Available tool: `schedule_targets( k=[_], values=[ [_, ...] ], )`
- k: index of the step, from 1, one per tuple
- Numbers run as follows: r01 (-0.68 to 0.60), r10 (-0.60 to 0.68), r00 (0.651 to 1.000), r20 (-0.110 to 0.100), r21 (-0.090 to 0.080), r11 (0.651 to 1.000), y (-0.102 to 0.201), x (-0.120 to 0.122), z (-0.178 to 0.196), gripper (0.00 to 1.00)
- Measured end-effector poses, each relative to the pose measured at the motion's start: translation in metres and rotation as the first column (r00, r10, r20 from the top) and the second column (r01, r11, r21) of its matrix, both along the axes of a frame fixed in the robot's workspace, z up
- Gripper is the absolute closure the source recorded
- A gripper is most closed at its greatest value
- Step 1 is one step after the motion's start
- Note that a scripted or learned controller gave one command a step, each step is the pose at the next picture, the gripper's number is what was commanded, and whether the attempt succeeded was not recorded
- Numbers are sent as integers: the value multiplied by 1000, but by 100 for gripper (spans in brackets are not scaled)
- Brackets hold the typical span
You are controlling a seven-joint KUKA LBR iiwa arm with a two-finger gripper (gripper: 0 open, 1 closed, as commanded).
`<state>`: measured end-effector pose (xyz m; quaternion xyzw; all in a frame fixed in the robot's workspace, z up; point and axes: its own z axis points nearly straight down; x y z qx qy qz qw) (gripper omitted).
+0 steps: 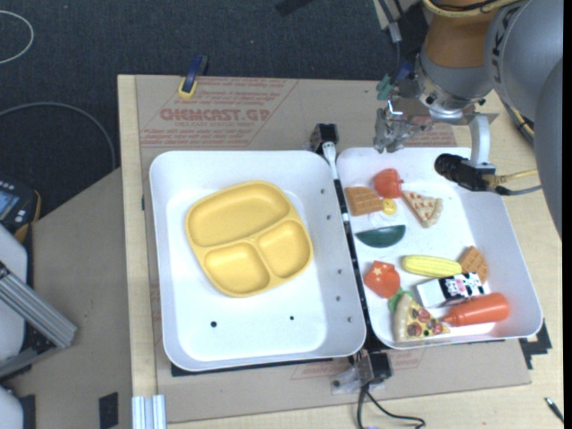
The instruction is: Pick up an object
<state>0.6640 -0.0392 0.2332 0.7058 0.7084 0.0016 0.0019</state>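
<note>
My gripper [391, 141] hangs over the far left corner of the right bin [518, 266], open, with nothing between its fingers. Just in front of it a red tomato [388, 182] lies in the bin, beside a brown toast piece [363, 200] and a pizza wedge [423, 207]. Further forward are a dark green slice [381, 234], a yellow corn cob [432, 264], a second red fruit [382, 278], a black-and-white carton [451, 289], an orange-red carrot-like piece [474, 310] and another pizza slice [413, 318].
The left bin [170, 204] holds a yellow divided plate [248, 238]. A black cylindrical part [460, 170] sticks out over the right bin's far rim. The raised rims between the two bins [344, 231] run down the middle. A blue-yellow clamp [190, 77] sits at the bench's far edge.
</note>
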Motion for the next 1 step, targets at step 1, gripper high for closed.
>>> schedule_targets(
  k=[1],
  values=[
    [1,-1,1000,-2,-2,1000,0,9,-15,100]
  ],
)
